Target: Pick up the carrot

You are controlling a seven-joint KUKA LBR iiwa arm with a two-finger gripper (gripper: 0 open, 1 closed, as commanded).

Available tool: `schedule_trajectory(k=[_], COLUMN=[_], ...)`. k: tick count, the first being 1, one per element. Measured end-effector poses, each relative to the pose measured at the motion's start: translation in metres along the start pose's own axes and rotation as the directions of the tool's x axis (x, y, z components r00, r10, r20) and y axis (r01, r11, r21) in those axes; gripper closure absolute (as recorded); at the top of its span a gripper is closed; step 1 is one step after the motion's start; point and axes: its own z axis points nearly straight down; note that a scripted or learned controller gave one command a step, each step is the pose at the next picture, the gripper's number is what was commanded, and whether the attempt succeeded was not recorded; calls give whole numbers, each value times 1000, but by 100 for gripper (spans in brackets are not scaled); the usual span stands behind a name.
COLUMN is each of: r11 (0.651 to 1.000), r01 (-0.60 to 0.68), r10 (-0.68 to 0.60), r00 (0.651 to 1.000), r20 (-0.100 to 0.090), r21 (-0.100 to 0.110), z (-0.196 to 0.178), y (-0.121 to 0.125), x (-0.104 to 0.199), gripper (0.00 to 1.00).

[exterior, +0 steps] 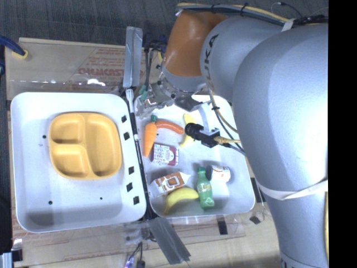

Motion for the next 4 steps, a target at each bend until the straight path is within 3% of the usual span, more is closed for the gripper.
schedule_trajectory(k=[1, 2, 3, 4], r11=[979, 978, 977, 976], r01=[205, 208, 215, 219], r10=[-205, -208, -215, -219], r00=[979, 978, 977, 976], r20=[2, 2, 1, 1], r21=[-2, -2, 1, 1], z=[-20, -30, 0, -10], y=[20, 20, 30, 31], x=[35, 34, 62, 62], gripper=[100, 100, 100, 100])
